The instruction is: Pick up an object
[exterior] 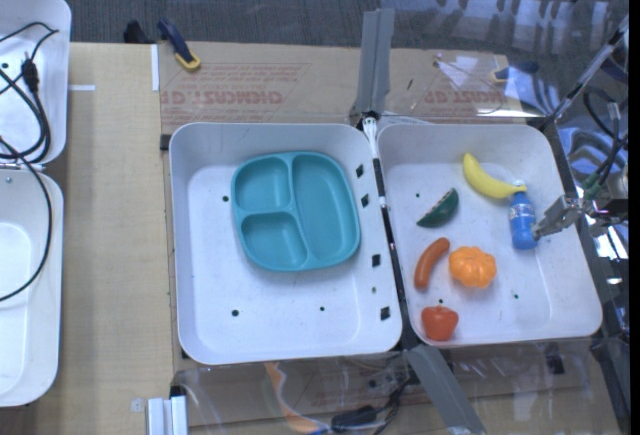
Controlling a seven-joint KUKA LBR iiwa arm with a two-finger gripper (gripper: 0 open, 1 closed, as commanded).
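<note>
The right bin holds several small toys. A yellow banana lies near the back right, with a blue bottle standing just below its tip. A dark green wedge lies left of them. Further forward are a red-orange sausage, an orange pumpkin-like fruit and a red tomato-like piece by the front wall. A teal divided plate rests in the left bin.
A metal clamp pokes over the right bin's right rim, close to the blue bottle. A grey post rises behind the seam between the bins. White tubs with black cables stand at far left. A blue and yellow tool lies on the cardboard.
</note>
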